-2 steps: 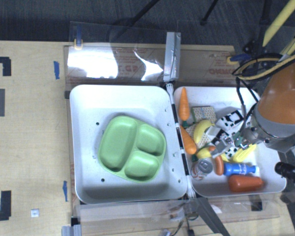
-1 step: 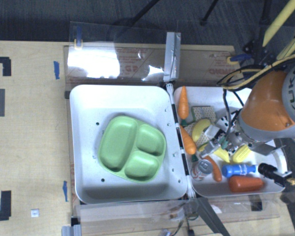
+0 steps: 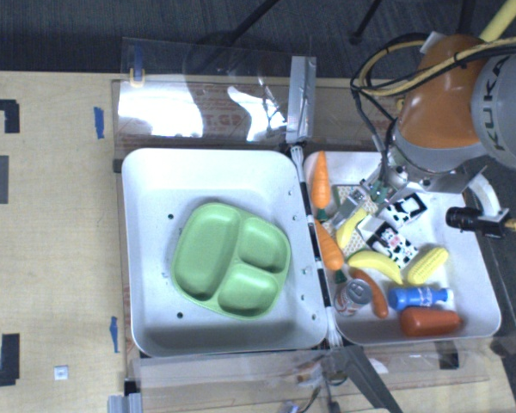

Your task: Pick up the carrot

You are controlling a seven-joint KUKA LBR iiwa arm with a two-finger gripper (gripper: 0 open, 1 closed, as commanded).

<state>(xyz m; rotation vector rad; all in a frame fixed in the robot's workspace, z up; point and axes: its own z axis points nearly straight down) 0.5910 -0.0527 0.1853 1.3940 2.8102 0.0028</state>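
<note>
The grey arm with its orange band sits at the upper right of the frame, and its gripper hovers over the cluttered right white bin; whether the fingers are open or closed cannot be told from here. The long orange carrot lies along that bin's left wall, upper centre-right. A second orange, carrot-like piece lies just below it. A clean pick probably means shifting left, lining up across the carrot's width, and descending clear of the wall and the yellow banana nearby. The green divided plate rests in the left white bin. Partial "KU" lettering shows on the arm; small labels stay unreadable.
</note>
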